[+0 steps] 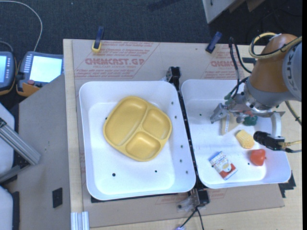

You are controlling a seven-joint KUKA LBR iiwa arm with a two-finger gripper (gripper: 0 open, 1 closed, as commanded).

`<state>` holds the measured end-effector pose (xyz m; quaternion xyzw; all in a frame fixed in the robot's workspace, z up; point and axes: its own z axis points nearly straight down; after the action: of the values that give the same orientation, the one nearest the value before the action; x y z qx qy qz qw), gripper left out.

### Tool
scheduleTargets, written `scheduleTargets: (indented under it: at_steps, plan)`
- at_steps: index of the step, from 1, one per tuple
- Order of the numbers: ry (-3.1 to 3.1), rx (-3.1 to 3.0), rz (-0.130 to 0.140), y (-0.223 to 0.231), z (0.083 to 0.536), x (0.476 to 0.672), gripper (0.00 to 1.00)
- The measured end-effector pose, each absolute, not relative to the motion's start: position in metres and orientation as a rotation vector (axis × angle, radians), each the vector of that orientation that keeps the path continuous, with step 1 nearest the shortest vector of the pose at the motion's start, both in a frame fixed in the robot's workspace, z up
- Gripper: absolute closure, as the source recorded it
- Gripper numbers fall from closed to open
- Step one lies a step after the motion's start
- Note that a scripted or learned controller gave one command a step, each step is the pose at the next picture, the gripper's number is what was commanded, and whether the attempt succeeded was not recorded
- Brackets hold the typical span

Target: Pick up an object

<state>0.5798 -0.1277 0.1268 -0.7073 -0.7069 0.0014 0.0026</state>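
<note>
gripper point(218, 123) is hanging over the right bin point(201, 97), in its far half, a bit left of mid, w/ the arm point(273, 75) reaching in over the bin's far right corner. its two prongs are standing apart, one pointing toward the bin's left wall, the other toward its front edge, and nothing's sitting btwn them.

candidates for the pick are all lying in that same bin. yellow lump point(245, 139) is sitting right of ctr, near the gripper but not touching it. red piece point(258, 157) is lying just beside the lump, closer to the front right corner. small packet point(223, 165), white w/ red and blue print, is lying flat near the front edge, turned at a slant, apart from the gripper. green bit point(249, 120) is peeking out right by the wrist, partly hidden, can't tell what it is.

over in the left bin point(85, 128), yellow divided plate point(138, 127) is resting around the middle, three compartments, skewed to the bin's walls.
</note>
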Motion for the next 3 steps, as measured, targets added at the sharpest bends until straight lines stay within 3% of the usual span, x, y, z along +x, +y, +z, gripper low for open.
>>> scheduleTargets:
  at_steps: [1,3]
  plan:
    - [-2.222,-2.223,-0.001,-0.128,0.140,0.581,1.00]
    - [-2.226,-2.224,-0.004,-0.133,0.244,0.584,1.00]
